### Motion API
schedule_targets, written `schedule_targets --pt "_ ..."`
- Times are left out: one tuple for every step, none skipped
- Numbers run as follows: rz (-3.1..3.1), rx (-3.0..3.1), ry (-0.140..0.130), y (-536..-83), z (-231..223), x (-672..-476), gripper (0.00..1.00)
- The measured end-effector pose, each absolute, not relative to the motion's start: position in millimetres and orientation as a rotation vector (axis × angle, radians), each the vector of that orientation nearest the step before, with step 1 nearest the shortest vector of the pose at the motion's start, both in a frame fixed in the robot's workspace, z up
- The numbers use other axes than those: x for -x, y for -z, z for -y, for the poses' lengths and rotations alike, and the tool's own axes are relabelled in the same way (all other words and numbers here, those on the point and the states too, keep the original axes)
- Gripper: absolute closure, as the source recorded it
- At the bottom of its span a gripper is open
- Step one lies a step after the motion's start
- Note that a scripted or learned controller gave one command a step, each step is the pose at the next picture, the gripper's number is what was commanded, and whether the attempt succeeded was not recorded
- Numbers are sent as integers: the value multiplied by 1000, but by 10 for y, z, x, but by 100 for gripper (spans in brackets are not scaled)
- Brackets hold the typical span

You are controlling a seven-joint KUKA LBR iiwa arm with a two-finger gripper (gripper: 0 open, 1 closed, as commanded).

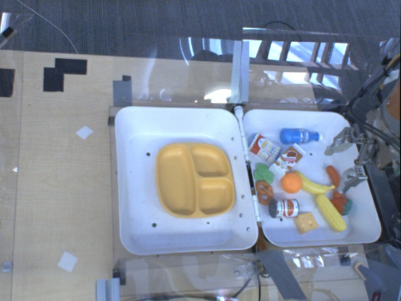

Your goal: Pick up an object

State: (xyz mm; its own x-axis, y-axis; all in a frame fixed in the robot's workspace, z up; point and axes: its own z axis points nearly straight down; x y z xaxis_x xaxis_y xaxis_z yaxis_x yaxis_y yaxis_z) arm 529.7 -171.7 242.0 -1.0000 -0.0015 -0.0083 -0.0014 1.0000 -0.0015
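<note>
Camera view: apparently orange, round fruit point(291, 182).

A blue plastic bottle point(299, 136) lies on its side near the right bin's far edge, with two small red-and-white cartons point(264, 148) point(289, 157) just in front of it. Toward the near edge sit an orange ball point(291, 182), a yellow banana point(316, 185), a yellow corn cob point(331, 212), a small jar point(286, 208) and a tan cracker point(306, 222).
</note>
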Motion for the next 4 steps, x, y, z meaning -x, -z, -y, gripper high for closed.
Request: schedule_targets --pt "-3128 -160 3 -963 2036 -5138 0" --pt "-3032 -772 -1 -894 2053 -5138 0" --pt "-3089 -463 5 -898 2062 -4981 0" --pt "-2982 -947 -3 -892 1796 -5484 0"
